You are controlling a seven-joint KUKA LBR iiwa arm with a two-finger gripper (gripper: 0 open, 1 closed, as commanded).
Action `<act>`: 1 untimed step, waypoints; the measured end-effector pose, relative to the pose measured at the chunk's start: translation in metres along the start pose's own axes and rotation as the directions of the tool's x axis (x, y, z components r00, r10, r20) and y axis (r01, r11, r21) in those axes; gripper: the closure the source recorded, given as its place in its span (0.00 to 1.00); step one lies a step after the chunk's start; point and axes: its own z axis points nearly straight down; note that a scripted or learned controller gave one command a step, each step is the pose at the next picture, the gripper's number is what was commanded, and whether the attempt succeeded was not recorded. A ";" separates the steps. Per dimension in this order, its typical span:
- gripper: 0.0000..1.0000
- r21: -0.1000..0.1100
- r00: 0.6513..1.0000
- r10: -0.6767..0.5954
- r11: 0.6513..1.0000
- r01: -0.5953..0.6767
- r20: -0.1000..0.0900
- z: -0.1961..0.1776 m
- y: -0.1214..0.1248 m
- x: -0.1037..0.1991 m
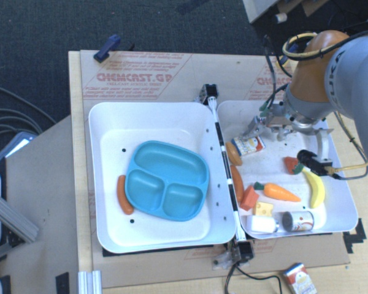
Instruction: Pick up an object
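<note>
My gripper (259,127) hangs over the back left part of the right bin (343,210), just above a small white and orange carton (249,145). Nothing shows between its fingers. Near the carton lie a tan bread roll (233,155) and a red piece (290,164). Toward the front are a carrot (281,192), a banana (316,188), a sausage (238,184), a red block (249,198), a yellow cheese wedge (264,209), a white block (262,224) and a small can (298,220).
The left bin (104,164) holds a blue divided plate (167,180) with an orange sausage (124,195) beside its left rim. A blue clip (106,48) sits at the bench's back left. A small packet (297,278) lies in front of the right bin.
</note>
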 end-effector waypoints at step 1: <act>0.00 0.003 1.000 -0.001 1.000 0.001 -0.001 0.010 -0.046 0.000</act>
